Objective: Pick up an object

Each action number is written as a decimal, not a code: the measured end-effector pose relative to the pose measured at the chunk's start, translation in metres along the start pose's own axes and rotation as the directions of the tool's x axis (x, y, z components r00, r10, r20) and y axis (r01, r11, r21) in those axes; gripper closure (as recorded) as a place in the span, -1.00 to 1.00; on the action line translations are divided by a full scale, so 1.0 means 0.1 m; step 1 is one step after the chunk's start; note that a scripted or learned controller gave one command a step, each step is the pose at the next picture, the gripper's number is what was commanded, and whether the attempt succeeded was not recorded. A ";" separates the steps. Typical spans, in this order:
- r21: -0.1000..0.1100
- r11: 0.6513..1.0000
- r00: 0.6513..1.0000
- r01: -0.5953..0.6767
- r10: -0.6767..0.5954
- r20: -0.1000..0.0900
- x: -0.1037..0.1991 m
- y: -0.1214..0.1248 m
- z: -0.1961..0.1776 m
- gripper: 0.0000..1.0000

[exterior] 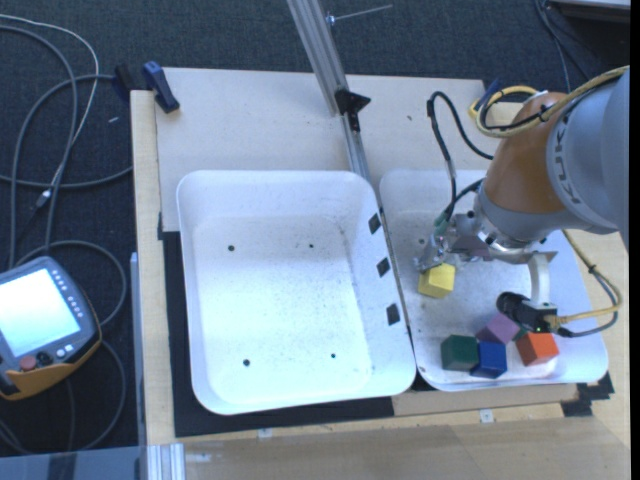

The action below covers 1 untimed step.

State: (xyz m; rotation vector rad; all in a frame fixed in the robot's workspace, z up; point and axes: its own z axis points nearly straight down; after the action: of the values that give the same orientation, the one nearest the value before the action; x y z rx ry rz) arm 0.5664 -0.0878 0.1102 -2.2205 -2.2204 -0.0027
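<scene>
My gripper (436, 260) hangs over the left part of the right bin (412, 206), reaching in from the right under the grey and orange wrist. A yellow block (437, 282) sits tilted directly at the gripper's tip, touching or nearly touching it; whether it is gripped is hidden by the gripper body. Along the bin's front edge lie a green block (459, 352), a blue block (491, 359), a purple block (500, 329) and an orange block (538, 348), packed close together.
The left bin (270, 180) stands beside the right one, the two rims meeting at the middle. A slanted metal pole (318, 43) rises behind the bins. A black cable plug (517, 307) with a yellow cable hangs near the purple block.
</scene>
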 end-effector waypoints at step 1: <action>-0.004 1.000 1.000 0.008 -0.008 -0.002 0.75 -0.55 -0.93 1.00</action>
State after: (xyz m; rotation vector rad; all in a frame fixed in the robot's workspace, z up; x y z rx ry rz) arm 0.5111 -0.0127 0.2037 -2.2129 -2.2298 -0.0095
